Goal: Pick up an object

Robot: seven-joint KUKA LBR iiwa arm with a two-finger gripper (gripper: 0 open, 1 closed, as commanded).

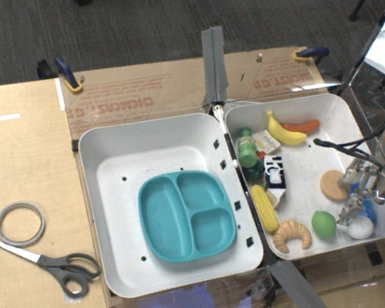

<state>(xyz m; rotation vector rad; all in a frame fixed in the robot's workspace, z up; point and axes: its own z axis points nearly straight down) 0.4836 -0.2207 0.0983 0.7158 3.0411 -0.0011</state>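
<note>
The right bin (363, 131) holds a yellow banana (284, 130), an orange-red pepper (304, 125), a green bottle (248, 150), a black-and-white carton (274, 173), a corn cob (263, 208), a croissant (292, 234), a green lime (324, 224), a tan round disc (333, 185) and a white egg-like ball (361, 229). My gripper (358, 209) hangs low over that bin's front right corner, between the tan disc and the white ball and just right of the lime. I see nothing held in it.
The left bin (105, 199) holds a teal divided plate (186, 214). On the bench to the left lie grey-handled scissors (58, 266) and a tape roll (20, 223). A black cable (343, 144) crosses the right bin toward the arm.
</note>
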